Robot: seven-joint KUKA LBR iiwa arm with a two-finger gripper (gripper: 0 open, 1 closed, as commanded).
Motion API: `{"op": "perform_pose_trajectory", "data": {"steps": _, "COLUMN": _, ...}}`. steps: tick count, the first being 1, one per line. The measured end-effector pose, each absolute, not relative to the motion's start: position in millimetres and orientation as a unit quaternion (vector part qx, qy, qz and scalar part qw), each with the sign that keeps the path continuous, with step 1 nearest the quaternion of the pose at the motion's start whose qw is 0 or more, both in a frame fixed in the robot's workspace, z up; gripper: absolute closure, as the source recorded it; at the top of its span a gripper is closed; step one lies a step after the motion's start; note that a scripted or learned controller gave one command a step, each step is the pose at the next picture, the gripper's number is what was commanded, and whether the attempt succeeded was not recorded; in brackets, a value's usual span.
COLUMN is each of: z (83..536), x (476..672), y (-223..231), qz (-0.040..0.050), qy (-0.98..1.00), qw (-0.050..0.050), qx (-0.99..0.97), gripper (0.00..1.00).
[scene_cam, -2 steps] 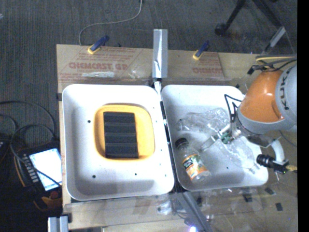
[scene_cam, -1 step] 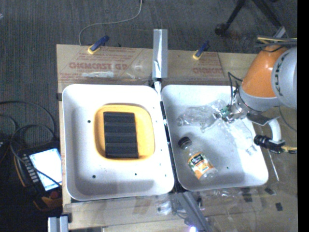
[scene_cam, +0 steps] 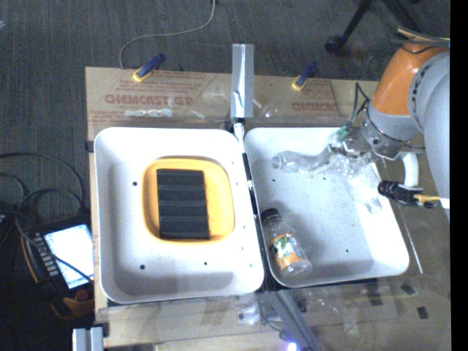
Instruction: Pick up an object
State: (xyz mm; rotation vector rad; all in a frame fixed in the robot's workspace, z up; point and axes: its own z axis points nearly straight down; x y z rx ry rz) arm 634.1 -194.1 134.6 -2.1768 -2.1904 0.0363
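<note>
The right bin [scene_cam: 380, 258] holds a clear plastic bottle [scene_cam: 285, 246] with a black cap and an orange label, lying near its front left corner. A crumpled piece of clear plastic [scene_cam: 311, 163] lies across the bin's far part. In the left bin [scene_cam: 121, 265] sits a yellow tray-like object [scene_cam: 151, 196] with a black ridged block [scene_cam: 183, 203] in it. My gripper [scene_cam: 349, 143] reaches in from the right and hangs low over the right end of the clear plastic, near the right bin's far right corner.
The grey arm with its orange band [scene_cam: 398, 79] covers the right bin's far right corner. A black connector with a yellow cable [scene_cam: 398, 191] sticks out over the bin's right rim. Cardboard [scene_cam: 168, 97] with two clamps lies behind the bins.
</note>
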Motion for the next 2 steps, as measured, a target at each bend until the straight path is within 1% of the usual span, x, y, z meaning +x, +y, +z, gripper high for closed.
{"op": "perform_pose_trajectory", "data": {"steps": 1, "z": 141.0, "x": 631.8, "y": -193.2, "qz": 0.0166, "qy": -0.709, "qw": 0.031, "qx": -0.704, "gripper": 1.00}}
{"op": "perform_pose_trajectory", "data": {"steps": 2, "z": 196.2, "x": 668.4, "y": -132.5, "qz": 0.0011, "qy": -0.676, "qw": -0.001, "qx": -0.737, "gripper": 1.00}}
